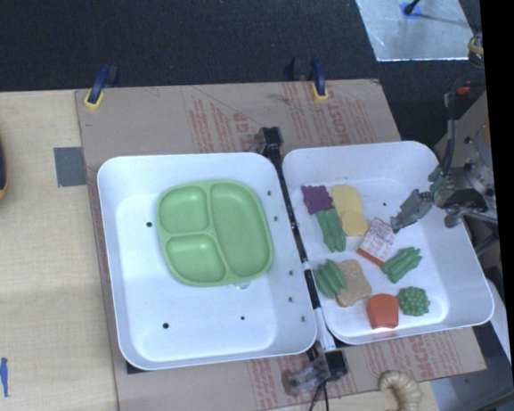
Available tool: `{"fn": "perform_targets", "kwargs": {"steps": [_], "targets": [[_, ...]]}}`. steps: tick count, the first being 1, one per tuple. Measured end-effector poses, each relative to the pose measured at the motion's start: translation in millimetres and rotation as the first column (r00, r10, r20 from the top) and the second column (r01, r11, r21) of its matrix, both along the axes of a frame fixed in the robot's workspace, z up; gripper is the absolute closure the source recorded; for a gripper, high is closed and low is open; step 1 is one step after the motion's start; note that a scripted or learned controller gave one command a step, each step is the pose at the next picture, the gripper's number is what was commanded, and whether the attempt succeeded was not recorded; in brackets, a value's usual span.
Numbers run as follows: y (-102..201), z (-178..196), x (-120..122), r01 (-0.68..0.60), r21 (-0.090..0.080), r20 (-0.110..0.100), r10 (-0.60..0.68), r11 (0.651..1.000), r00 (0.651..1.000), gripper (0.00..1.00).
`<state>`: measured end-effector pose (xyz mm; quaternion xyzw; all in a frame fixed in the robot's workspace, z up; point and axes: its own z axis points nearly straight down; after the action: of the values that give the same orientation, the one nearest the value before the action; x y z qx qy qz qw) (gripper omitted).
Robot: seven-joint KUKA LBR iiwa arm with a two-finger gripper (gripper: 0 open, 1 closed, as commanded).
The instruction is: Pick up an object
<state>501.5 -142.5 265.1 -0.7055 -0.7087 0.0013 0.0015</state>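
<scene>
White plastic, 2 bins side by side. Your gripper (pixel 402 217) sits low over the right bin (pixel 456 227), reaching in from that bin's outer wall. At this angle you can't tell whether it is spread or pressed together, and nothing shows as held.

Candidates, placed from the gripper:
- red-and-white packet (pixel 376 241): just beside the tip, slightly toward the view's lower edge. Closest target, and the tip points at it, so I judge this is the pick being lined up.
- green pod (pixel 401 263): near, just past the packet toward the lower edge.
- yellow piece (pixel 349 208): a short way ahead, toward the seam between the bins, touching the packet's far corner or nearly so.
- purple piece (pixel 315 197) and green pickle (pixel 332 229): further ahead, against the seam.
- toast slice (pixel 353 283), orange cup (pixel 382 311), broccoli (pixel 414 300): well off toward the lower edge.

The toys are packed in 1 cluster, so a close on the packet risks nudging the yellow piece or the pod. The packet looks flat and thin, so expect a poor grip unless you come down on an edge.

The green divided plate (pixel 214 231) lies well apart in the left bin (pixel 118 257), likely too wide for this gripper.

Not picked yet.
</scene>
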Motion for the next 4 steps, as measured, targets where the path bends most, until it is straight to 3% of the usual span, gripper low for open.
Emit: {"fn": "perform_targets", "kwargs": {"steps": [1, 2, 3, 4], "targets": [[-36.0, -129.2, 17.1, 0.002, 0.001, -0.008, -0.002, 1.0, 1.0, 0.0], [-34.5, -172.7, 43.1, -0.003, 0.002, -0.001, 0.003, 1.0, 1.0, 0.0], [19.0, -168.7, 43.0, -0.003, -0.004, 0.012, 0.003, 1.0, 1.0, 0.0], [45.4, -173.8, 12.9, -0.002, 0.002, -0.004, 0.002, 1.0, 1.0, 0.0]]}}
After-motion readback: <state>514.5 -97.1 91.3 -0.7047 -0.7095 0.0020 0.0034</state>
